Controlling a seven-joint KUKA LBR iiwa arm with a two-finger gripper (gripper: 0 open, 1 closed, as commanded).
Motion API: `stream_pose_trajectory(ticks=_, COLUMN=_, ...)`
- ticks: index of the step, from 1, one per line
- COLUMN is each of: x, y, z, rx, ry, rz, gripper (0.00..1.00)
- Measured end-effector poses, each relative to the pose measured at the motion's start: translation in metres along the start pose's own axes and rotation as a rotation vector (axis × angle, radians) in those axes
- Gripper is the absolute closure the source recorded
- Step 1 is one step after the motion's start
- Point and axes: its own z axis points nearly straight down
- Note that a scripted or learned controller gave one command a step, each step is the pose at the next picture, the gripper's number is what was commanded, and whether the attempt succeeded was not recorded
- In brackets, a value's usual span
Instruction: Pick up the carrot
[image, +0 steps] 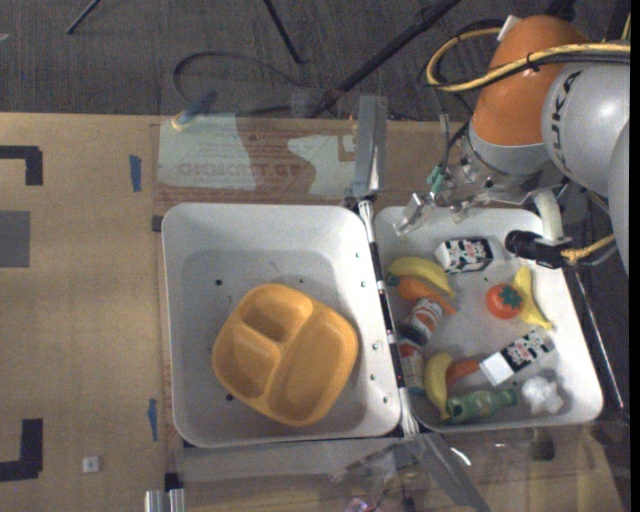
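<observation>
Orange, smooth and tapered: the carrot (413, 290) looks like a plastic toy. It lies in the right bin (585, 385) near that bin's left wall, in the right-centre of the frame. A yellow banana (420, 268) lies across its upper side, so only part of it shows. A small red-capped bottle (425, 320) sits just below it.

Other items in the same bin:
- a black-and-white carton (466, 254) above the carrot's right
- a round orange-red fruit with a green top (505, 301), touching a second banana (530, 298)
- another small carton (519, 354)
- a third banana (437, 382), beside a small orange piece I can't identify
- a green bottle (481, 404) lying on its side
- a lumpy white object (541, 391)

Everything looks like glossy moulded plastic.

The left bin (190, 250) is matte white and shallow with rounded corners. It holds a yellow divided plate (285, 352) with three compartments, turned at an angle.

The bench is tan board with blue tape marks.

The arm (525, 90) enters from the upper right, with a grey shell, a large orange joint cover and yellow cable loops. The wrist points down and to the left. The gripper (440, 197) hangs over the upper left corner of the right bin, well apart from the carrot. It is small and cluttered by cables, so I can't tell whether it is open or closed. Nothing is visibly held in it.
</observation>
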Motion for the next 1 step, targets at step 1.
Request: stream_pose_trajectory(ticks=1, x=0.0086, y=-0.0372, z=-0.0649, rx=-0.005, ry=-0.002, rz=0.002, gripper=0.00)
